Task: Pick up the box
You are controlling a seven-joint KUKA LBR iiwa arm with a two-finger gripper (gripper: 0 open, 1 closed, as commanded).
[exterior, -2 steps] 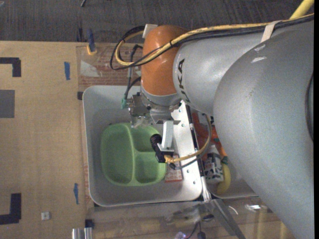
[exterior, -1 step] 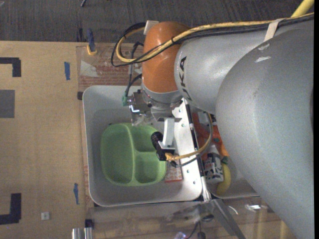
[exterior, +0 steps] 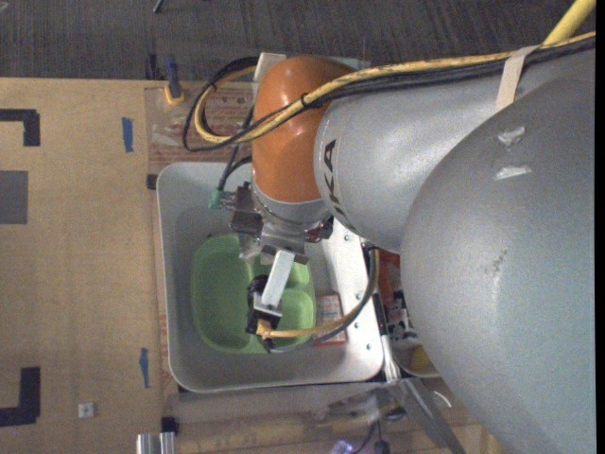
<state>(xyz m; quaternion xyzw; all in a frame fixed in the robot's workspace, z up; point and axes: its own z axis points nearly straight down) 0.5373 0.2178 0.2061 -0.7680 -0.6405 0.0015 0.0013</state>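
gripper [exterior: 253,239], grip state impossible to tell, hangs over a green dish [exterior: 213,291]; the box [exterior: 328,305] lies just beside the dish, so descending here may miss it.

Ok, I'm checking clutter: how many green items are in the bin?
1: a pale green plastic dish lies in the middle of the shallow white plastic bin. The grey arm may hide more.

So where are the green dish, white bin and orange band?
green dish [exterior: 216,296], camera view, its left inner floor.
white bin [exterior: 172,272], camera view, left wall.
orange band [exterior: 284,154], camera view, its middle.
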